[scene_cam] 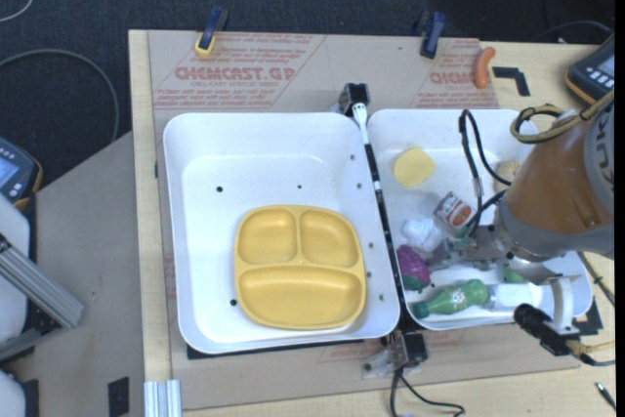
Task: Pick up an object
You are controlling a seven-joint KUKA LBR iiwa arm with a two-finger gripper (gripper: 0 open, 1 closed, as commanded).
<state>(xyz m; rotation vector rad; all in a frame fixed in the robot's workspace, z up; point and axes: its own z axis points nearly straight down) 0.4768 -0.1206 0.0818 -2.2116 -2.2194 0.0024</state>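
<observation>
1. two white bins sit side by side on the counter point(146, 210); the left bin point(195, 171) carries a yellow divided plate point(298, 266); i'll place everything else from that plate.
2. the right bin point(391, 127), just right of the plate, holds the loose pieces: a yellow block point(413, 167) up and right of the plate; a small red-and-white can point(452, 209) further right; a white lump point(422, 231) and a purple piece point(412, 266) just right of the plate's edge; a green bottle point(457, 296) right of the plate's lower corner.
3. the arm point(562, 186) reaches in well right of the plate, its wrist low over the bottle and can; the tool point(485, 252) is tucked beneath it, and whether it is open or closed i cannot tell; nothing looks lifted.
4. my guess: it's at the reach-and-grasp step; next it needs to close on one piece, likely the bottle or can, and rise straight without dragging neighbours.
</observation>
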